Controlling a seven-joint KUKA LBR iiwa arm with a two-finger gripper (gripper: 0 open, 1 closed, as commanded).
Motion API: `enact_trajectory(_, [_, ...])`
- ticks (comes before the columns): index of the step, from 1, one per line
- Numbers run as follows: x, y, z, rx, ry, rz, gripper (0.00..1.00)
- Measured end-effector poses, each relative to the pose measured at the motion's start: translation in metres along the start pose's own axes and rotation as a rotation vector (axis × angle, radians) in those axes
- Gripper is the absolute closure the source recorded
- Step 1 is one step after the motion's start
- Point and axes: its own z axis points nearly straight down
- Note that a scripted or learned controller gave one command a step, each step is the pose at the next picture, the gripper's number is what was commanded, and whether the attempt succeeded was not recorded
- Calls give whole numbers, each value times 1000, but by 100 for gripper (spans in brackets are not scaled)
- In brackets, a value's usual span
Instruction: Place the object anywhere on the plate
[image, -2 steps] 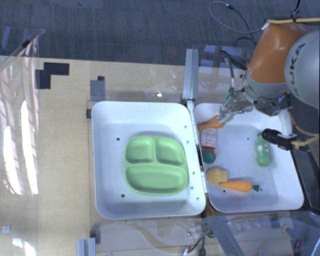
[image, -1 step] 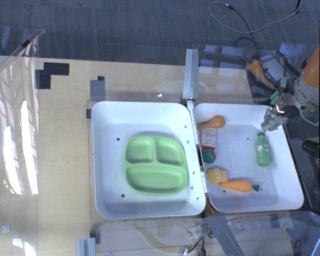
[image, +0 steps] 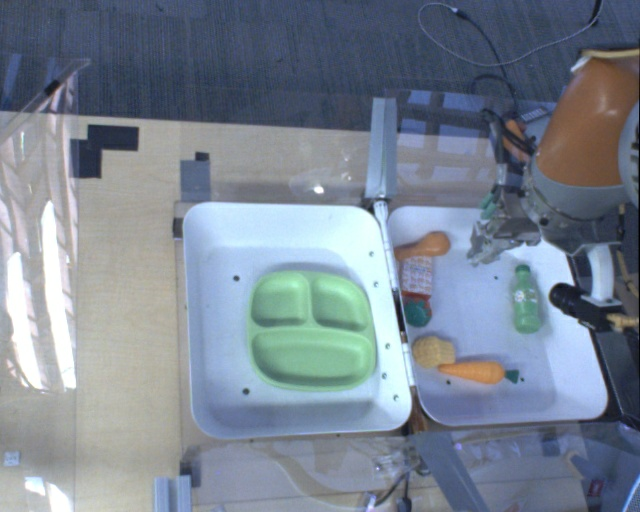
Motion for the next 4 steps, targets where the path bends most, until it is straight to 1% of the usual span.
enact_trajectory(1, [-99, 24, -33, -4, -3, -136, 100])
enact_trajectory(2, [-10, 30, 23, 1, 0, -258, 100])
enact_trajectory(3, [-101, 87, -123, -4, -3, 21, 100])
enact_trajectory(4, [-20, 61, -92, -1, -1, -120, 100])
